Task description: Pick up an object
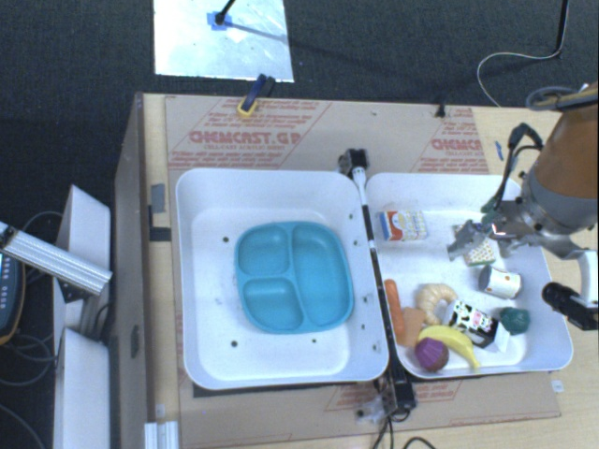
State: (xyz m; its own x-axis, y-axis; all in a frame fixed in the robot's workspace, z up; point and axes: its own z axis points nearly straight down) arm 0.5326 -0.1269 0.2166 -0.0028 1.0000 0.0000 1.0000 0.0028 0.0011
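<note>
Right bin (468, 187): holds all the loose stuff, pretty crowded toward the near side.
Carton (401, 224): small white box with an orange-red and blue label, lying flat near the bin's left wall, well apart from the pile. Print too small to read.
Near-side pile: carrot (394, 304) along the left wall, croissant-looking pastry (436, 299) just beside it, banana (451, 340) in front, purple round thing (430, 354) touching the banana's left end.
Cow-print box (472, 321): black and white patches, sat just right of the pastry, touching the banana.
Dark green blob (514, 320): by the right wall, can't say what it is.
White cup (501, 282): small, tipped on its side, just below the gripper.
Gripper (474, 243): down inside the right bin toward the far right, grey fingers over a small pale checkered item (483, 253). Too blurry to say how wide the fingers are or whether anything is actually pinched, so can't tell.
Arm (571, 171): comes in from the right edge, orange band up top, grey wrist under it angled down and left into the bin, black cable looping over it.
Left bin (211, 199): just a blue divided plate (293, 276) in the middle, three compartments.
Bench board (393, 129): brown sheet under both bins, "CHEMCAST GP" printed in red, readable behind the left bin, and repeated behind the right.
Floor behind: shiny silver sheet (223, 24) on dark carpet.
</note>
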